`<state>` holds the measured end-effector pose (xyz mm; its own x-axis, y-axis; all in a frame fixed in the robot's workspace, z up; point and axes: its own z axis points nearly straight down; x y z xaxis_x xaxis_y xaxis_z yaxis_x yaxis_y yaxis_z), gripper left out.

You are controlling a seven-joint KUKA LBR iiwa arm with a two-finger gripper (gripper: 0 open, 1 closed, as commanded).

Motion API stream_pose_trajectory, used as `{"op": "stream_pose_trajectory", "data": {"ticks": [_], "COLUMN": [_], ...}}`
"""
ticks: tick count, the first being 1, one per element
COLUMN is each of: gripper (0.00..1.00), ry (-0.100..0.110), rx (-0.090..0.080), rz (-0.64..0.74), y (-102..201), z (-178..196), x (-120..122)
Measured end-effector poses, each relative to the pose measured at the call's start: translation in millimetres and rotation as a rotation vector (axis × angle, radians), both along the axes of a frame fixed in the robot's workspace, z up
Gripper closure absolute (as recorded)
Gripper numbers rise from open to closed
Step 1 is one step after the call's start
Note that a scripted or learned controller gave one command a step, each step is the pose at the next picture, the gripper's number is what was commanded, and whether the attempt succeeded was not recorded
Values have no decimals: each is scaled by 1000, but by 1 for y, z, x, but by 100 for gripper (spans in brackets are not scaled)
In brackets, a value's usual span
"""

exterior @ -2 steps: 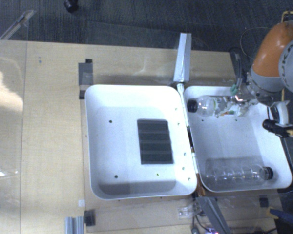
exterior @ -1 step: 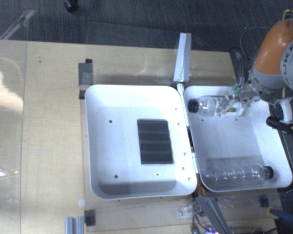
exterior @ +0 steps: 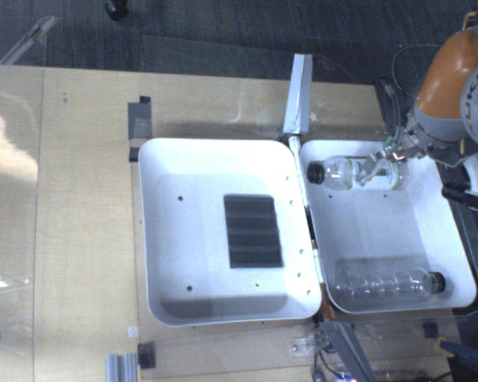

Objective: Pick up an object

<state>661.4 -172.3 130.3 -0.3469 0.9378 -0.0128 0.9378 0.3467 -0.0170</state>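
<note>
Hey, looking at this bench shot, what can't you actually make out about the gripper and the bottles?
- Gripper: its tips overlap the upper clear bottle in the camera view; glare and blur hide any grasp.
- Lower clear bottle: transparent against the right bin, outline faint, contents unreadable.
- Arm: cut off by the right edge.

grey arm (exterior: pixel 454 94) reaches in from the right, wrist angled down-left.

Two white bins side by side, left bin (exterior: pixel 167 213) holding a black ribbed pad (exterior: pixel 253 231), right bin (exterior: pixel 454 253) holding two clear plastic bottles, upper bottle (exterior: pixel 346 173) beneath gripper (exterior: pixel 382 165), lower bottle (exterior: pixel 386 283) near front wall.
</note>
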Motion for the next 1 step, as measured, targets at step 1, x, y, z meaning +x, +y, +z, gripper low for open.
{"op": "stream_pose_trajectory", "data": {"ticks": [1], "gripper": [0], "ry": [-7], "rx": [-10], "rz": [106], "y": [5], "z": [-3], "x": [4]}}
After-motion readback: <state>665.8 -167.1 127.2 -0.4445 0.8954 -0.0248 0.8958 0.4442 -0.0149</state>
